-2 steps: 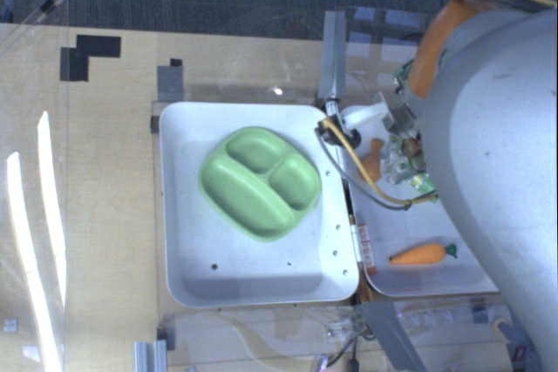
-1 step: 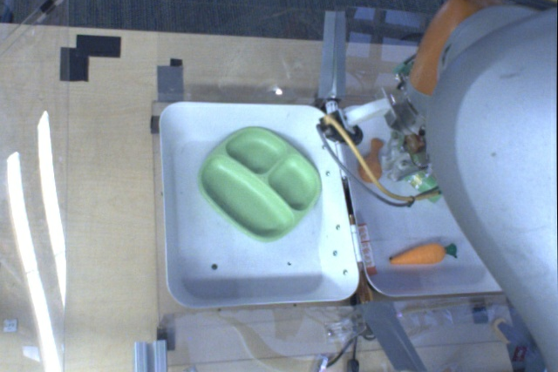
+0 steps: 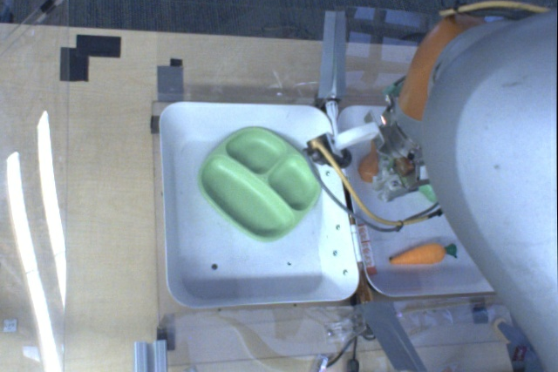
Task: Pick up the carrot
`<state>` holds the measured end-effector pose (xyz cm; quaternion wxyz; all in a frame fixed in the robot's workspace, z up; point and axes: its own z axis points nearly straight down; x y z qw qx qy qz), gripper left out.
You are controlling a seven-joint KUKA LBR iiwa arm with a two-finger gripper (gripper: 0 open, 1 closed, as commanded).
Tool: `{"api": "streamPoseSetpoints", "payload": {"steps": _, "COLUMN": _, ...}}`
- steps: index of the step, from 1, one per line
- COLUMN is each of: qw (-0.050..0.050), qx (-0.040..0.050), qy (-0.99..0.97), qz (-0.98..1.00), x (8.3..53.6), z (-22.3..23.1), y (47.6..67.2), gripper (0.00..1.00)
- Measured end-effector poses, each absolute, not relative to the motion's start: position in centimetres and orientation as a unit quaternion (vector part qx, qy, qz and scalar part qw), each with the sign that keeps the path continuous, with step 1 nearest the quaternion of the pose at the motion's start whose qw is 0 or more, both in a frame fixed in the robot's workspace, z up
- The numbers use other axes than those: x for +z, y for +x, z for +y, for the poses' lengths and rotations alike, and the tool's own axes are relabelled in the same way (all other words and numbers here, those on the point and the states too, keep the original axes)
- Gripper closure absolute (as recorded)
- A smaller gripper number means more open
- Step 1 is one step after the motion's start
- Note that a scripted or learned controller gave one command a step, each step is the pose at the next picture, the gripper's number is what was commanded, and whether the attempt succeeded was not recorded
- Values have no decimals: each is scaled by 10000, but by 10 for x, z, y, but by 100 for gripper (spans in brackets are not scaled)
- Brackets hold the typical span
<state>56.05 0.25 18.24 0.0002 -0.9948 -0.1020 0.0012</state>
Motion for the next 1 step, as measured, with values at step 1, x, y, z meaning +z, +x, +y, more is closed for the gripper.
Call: {"api": "streamPoseSetpoints", "payload": {"steps": 1, "qw": -1, "qx": 6, "qy": -9928, "qz": -1197, "x": 183, "z": -50, "y": 566, "gripper": 100}}
